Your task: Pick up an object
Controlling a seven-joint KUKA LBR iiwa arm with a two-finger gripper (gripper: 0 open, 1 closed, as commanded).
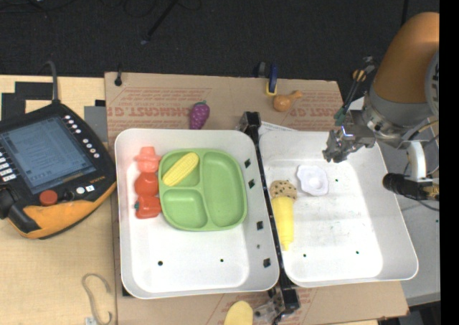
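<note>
In the right bin (373, 259), a small white cup-like object (313, 180) is seen lying near the middle, just beside a yellow toy ice-cream cone (283, 212) set against the bin's left wall; the gripper (337, 148) is held above the bin's upper right part, apart from both, and whether it is open cannot be told. In the left bin (186, 266), a green divided plate (215, 194) is carried, with a yellow corn cob (179, 168) in its upper-left compartment and a red-and-pink toy (146, 184) just beside its left edge. The bins are borne on brown cardboard (158, 101) over a pale wooden bench (43, 273), where a teach pendant (46, 166) is laid at the left, a purple toy (199, 114) and an orange one (285, 100) are set behind the bins, and dark flooring (215, 15) is seen beyond.

Grey arm (401, 105), orange band (410, 58), dark metal gripper (338, 148), thin cables
</note>
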